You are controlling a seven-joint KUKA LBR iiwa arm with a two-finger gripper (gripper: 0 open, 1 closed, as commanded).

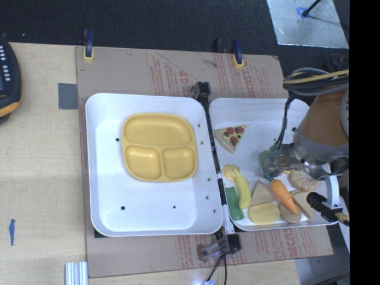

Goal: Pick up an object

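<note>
The right bin (255,110) holds toy food. A pizza slice (230,136) lies near its back left, and a yellow-green banana (239,184) lies by its left wall. An orange carrot (284,196), a yellow cheese block (265,213), a tan wedge (259,191) and pale bread pieces (301,181) crowd the front right. My gripper (278,162) is low over the right half of this bin, right next to a small green item (265,157). The wrist hides whatever lies directly under it. I cannot see anything held.
The left bin (107,206) holds a yellow divided plate (159,146). A dark green strip (234,205) lies along the right bin's left wall at the front. Cables (309,76) loop above the arm at the right. Clamps sit at the cardboard's back edge.
</note>
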